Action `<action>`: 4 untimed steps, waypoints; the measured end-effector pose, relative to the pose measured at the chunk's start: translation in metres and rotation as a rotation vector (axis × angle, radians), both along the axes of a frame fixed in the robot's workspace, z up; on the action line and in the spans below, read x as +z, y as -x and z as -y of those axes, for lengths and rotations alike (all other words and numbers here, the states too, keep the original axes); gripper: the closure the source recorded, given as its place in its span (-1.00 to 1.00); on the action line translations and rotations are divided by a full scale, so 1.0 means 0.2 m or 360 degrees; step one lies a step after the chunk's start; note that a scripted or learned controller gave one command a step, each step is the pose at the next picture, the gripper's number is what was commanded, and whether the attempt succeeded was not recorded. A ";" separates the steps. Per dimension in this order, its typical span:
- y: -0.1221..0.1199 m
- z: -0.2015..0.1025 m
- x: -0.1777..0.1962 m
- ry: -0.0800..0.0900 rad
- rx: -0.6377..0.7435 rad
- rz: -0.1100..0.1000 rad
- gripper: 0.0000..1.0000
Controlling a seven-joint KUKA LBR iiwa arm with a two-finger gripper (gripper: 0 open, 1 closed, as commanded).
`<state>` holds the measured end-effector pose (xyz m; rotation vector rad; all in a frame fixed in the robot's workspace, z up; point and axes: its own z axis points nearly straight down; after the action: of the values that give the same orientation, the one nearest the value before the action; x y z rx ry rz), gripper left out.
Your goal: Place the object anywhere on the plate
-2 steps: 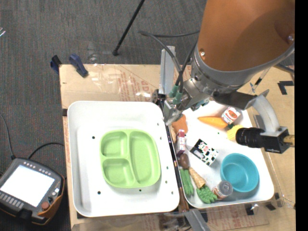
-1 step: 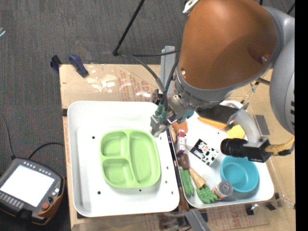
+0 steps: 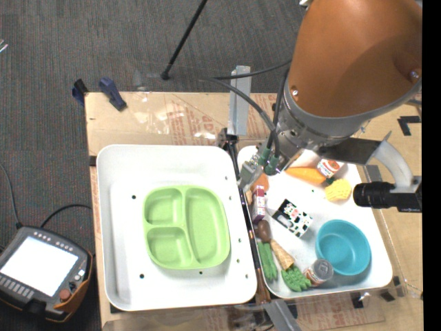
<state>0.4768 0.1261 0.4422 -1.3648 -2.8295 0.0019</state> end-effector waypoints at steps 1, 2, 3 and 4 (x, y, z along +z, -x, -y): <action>0.02 -0.24 -0.89 0.0007 0.0108 -0.0027 1.00; -0.16 -0.22 -0.46 -0.0003 0.0648 0.0004 1.00; -0.04 -0.21 0.10 -0.0002 0.1064 0.0009 1.00; 0.00 -0.12 0.24 -0.0001 0.1477 0.0011 1.00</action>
<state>0.4765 0.1499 0.4896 0.0463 -3.1476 -0.0041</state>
